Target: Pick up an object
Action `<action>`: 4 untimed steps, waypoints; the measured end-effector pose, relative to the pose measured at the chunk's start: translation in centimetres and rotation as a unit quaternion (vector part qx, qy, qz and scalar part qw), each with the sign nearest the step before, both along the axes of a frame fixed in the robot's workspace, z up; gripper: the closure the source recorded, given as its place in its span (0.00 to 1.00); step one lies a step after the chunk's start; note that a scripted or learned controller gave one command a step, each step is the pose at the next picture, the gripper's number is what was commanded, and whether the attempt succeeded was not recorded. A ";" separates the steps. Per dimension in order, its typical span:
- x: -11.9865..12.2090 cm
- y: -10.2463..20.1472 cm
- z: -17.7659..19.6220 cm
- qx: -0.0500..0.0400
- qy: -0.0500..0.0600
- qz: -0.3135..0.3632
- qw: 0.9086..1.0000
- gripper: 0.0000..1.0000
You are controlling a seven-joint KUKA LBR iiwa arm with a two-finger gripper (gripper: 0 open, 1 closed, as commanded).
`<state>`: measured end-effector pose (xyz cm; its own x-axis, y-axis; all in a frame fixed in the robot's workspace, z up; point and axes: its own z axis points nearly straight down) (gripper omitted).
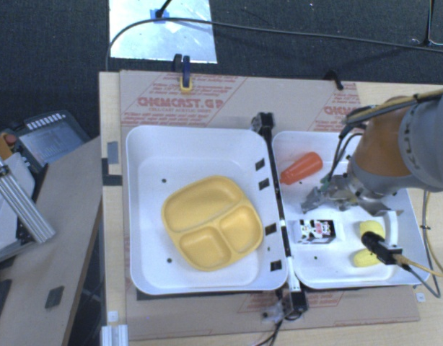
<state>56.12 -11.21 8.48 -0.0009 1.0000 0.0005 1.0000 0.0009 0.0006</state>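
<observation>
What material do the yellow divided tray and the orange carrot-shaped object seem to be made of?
The yellow tray looks like moulded plastic: smooth, uniform colour, rounded compartments, soft sheen. The orange carrot-shaped object is probably plastic or rubber, a toy: even colour, smooth surface. The image cannot settle which.

Worktop [207,99] carrying two white bins side by side. Left bin [146,193]: one yellow three-compartment tray [211,222], lying at a slant near the middle. Right bin [308,269]: orange carrot-shaped item [301,167] near the back left; small black-and-white carton [317,230] lying flat near the front left; yellow item [368,244] at the front right, partly covered by a black-tipped part. Grey arm [423,143] with orange band [380,143] enters from the right; its tool [324,195] hangs low between carrot and carton.
</observation>
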 end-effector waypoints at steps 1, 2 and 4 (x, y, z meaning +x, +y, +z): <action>0.1 0.0 1.1 0.000 -0.001 0.000 1.000 1.00; 1.1 0.5 6.2 -0.001 -0.003 0.002 1.000 1.00; 0.6 0.9 12.2 0.000 -0.001 0.002 1.000 1.00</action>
